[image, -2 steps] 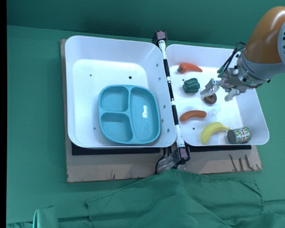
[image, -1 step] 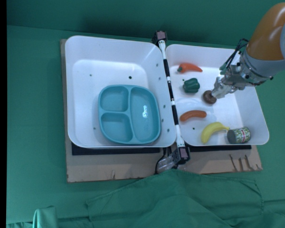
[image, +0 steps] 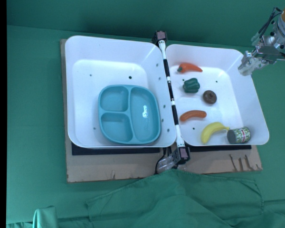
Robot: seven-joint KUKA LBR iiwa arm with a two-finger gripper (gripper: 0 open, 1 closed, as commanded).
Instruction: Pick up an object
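The claw is seen at the right bin's far right corner, over the rim; whether it is released or clenched cannot be told, and nothing is seen between its tips. Nearest to it, down and to the left, a brown doughnut and a green pepper are found, with an orange carrot just beyond the pepper. Further toward the front, a tin can, a banana and a sausage are laid. Farthest off, in the left bin, a teal divided plate is placed. Both bins are borne by the green tabletop.
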